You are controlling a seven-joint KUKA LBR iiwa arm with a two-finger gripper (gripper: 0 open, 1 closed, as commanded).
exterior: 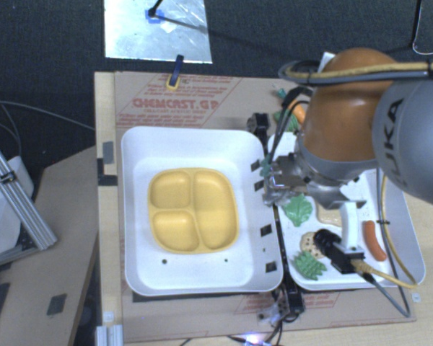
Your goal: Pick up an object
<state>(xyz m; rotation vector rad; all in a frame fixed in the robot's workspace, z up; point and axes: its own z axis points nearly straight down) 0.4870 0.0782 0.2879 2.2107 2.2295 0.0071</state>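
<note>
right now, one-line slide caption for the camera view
KUKA arm hangs over the right bin of toy food; yellow divided plate sits in the left bin.

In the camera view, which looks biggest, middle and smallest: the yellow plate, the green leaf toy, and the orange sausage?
Largest to smallest as they look:
1. yellow plate
2. green leaf toy, partly hidden under the arm
3. orange sausage

The last two look close, so I am unsure of their order.

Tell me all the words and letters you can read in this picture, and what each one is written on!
"CHEMCAST G P", red letters on the brown paper sheet behind the left bin; the last letters are blurry, so that part is a guess.
"KU", black letters on the grey robot arm; the rest runs out of sight.
More red print at the sheet's front edge, too small to read.
</note>
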